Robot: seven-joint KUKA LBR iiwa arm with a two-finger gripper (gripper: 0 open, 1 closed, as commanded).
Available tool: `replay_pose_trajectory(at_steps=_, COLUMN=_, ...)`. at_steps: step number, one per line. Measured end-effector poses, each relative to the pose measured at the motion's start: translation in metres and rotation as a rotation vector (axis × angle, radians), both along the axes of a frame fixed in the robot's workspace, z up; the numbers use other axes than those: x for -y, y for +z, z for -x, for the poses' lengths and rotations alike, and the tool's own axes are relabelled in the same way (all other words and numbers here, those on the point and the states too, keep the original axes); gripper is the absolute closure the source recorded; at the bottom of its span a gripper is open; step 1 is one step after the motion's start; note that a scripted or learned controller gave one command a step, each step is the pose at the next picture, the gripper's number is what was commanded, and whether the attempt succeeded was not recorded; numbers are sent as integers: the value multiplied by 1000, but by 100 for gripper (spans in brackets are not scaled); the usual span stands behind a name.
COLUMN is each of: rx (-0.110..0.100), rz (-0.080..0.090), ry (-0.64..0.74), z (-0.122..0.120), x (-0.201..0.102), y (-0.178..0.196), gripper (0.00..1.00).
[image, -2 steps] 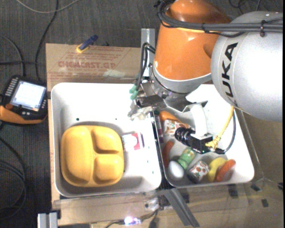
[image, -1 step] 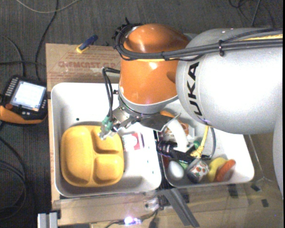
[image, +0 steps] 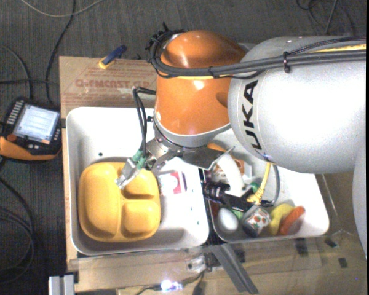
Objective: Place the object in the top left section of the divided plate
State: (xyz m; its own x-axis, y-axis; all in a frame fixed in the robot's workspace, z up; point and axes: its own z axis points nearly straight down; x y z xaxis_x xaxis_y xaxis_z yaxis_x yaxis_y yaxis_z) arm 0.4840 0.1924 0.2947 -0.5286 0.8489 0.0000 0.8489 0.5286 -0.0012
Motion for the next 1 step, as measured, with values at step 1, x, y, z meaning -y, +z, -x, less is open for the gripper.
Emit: replay_pose_trajectory(at_steps=1, rx=-2, rz=1, ry=1, z=0, x=-1, y=8, gripper=100)
